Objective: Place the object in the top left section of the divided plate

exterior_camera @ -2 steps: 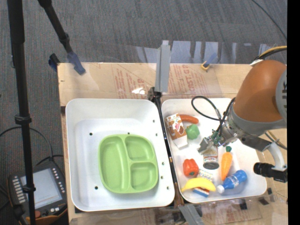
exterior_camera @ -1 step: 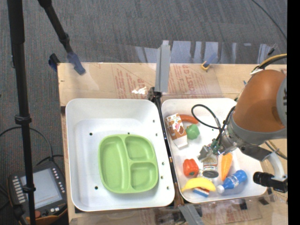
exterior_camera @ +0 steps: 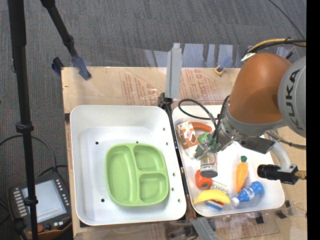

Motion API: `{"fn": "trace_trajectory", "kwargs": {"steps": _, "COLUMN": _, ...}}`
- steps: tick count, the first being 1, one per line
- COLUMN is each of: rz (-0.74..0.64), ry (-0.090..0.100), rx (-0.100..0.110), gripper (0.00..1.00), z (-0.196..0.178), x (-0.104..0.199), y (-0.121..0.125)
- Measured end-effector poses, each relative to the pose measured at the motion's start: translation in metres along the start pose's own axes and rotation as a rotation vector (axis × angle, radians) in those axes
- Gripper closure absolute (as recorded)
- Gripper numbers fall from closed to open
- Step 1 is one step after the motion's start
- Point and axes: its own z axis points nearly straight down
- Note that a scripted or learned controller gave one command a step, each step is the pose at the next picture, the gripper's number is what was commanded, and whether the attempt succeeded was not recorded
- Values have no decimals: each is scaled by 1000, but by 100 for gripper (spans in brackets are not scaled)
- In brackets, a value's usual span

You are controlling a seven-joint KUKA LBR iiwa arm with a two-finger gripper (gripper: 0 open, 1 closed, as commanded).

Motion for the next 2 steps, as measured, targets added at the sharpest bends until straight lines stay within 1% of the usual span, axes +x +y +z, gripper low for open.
{"fn": "trace_trajectory", "kwargs": {"steps": 1, "rz": -82, "ry": -1, "rx": 0, "gripper": 100, "z": -19, "x": 56, "y": 36}}
{"fn": "trace_trajectory", "kwargs": {"steps": 2, "rz": -195, "ry": -1, "rx": 1, "gripper": 100, "z": 34, "x": 113, "y": 110}}
